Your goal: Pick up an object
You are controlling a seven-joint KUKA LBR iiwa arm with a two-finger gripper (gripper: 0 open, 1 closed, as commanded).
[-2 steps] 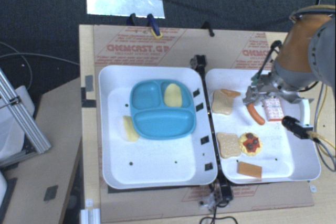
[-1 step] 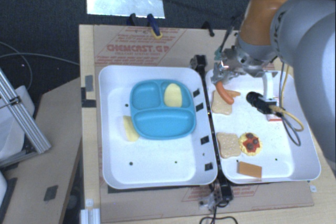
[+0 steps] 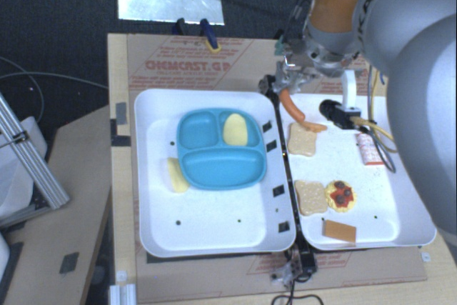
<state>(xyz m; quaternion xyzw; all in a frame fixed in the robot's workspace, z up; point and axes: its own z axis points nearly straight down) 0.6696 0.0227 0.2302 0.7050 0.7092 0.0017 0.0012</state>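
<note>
My gripper (image 3: 284, 86) hangs over the far end of the divider between the two white bins. An orange-red sausage (image 3: 292, 108) slants down from between its fingers, its upper end pinched and its lower end reaching toward the right bin (image 3: 400, 211). Just below the sausage lie a small orange piece (image 3: 316, 127) and a slice of bread (image 3: 302, 141). The grey arm with its orange band covers the far right corner of the right bin.
The left bin (image 3: 153, 211) holds a blue divided plate (image 3: 214, 168) with a yellow food piece (image 3: 235, 129) in it, and a pale yellow wedge (image 3: 176, 175) beside it. The right bin also has a second bread slice (image 3: 310, 196), a small pizza (image 3: 340, 196), a brown cracker (image 3: 338, 231) and a pink packet (image 3: 368, 149).
</note>
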